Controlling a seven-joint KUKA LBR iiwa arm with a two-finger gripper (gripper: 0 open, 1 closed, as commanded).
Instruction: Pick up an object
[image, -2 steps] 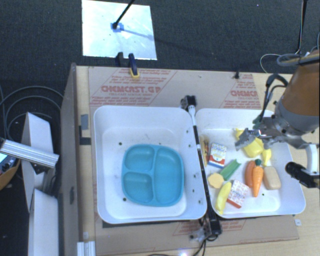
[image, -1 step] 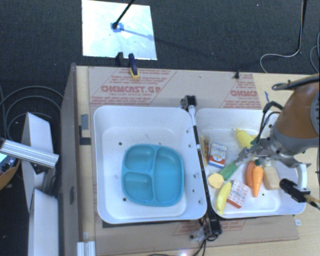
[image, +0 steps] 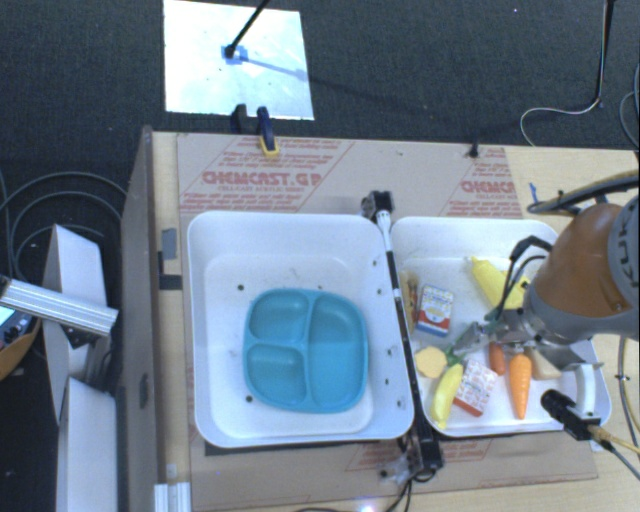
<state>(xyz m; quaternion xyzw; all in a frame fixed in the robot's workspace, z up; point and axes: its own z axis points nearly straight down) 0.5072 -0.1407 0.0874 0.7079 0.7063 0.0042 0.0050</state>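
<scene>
- Dark carpet lay across the top of the frame, and below it a cardboard-covered bench (image: 330, 170) carried two shallow white bins side by side.
- At centre-left, the left bin (image: 225, 250) held a blue divided plate (image: 305, 350).
- At right, the right bin (image: 440, 235) held the loose items: a yellow banana (image: 487, 278) toward its upper part, a small red-and-white carton (image: 434, 308), an orange carrot (image: 519, 382), a red-and-white packet (image: 476, 388), a pale round piece (image: 431, 361) and a yellowish piece (image: 447, 391) near the lower left corner.
- Entering from the right edge, the arm hung over that bin, and the gripper (image: 490, 335) sat low among the items, just above the carrot and near the packet.
- Whether it was open or closed could not be told, and nothing was visibly held.
- This looked like the reach-and-descend step; next called for closing on one item, likely the carrot or a neighbour, then lifting straight up.
</scene>
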